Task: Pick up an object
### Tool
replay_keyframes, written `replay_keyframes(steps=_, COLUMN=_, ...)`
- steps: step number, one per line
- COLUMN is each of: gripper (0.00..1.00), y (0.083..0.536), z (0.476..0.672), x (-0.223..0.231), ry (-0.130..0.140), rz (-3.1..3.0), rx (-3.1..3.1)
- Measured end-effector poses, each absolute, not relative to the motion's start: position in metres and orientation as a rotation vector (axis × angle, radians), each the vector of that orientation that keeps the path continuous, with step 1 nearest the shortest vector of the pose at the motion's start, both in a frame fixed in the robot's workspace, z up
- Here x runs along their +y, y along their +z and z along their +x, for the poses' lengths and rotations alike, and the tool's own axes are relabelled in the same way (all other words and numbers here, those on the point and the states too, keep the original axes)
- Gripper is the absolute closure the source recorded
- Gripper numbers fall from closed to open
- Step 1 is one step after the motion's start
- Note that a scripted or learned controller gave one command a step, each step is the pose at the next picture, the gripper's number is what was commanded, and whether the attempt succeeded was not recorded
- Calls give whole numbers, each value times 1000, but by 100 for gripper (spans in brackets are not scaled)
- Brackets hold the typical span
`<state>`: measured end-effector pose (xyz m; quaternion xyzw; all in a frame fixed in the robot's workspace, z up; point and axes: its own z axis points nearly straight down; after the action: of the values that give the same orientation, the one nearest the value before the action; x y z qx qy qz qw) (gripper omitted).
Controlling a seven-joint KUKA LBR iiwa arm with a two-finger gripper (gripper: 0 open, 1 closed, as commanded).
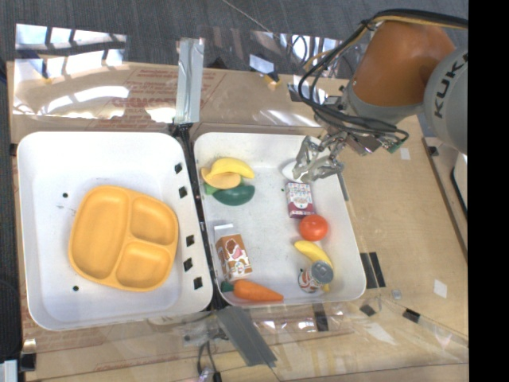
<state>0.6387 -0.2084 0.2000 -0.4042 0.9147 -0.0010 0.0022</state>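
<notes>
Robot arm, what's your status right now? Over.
Gripper hovering at right bin's back edge, holding nothing. Small carton just below it. Nothing in the way.

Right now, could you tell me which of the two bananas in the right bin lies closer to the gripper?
The banana at the bin's top left, resting on a green item. The other banana lies lower, beneath the tomato, farther from the gripper.

A yellow-orange divided tray (123, 237) is seen in the white left bin (40, 157). In the white right bin (262, 143) are found a yellow banana (229, 168), a red tomato (313, 228) and an orange carrot (256, 292).
</notes>
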Motion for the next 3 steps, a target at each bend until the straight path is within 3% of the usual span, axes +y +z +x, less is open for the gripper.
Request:
replay_keyframes(steps=1, gripper=0, y=200, z=639, x=-209, ry=-3, rz=-1267, rx=2870)
replay_keyframes(steps=2, gripper=0, y=92, z=584, x=-205, ry=7, rz=-1407, rx=2803)
replay_keyframes(steps=3, gripper=0, y=115, z=540, x=-208, ry=2, rz=-1406, rx=2808)
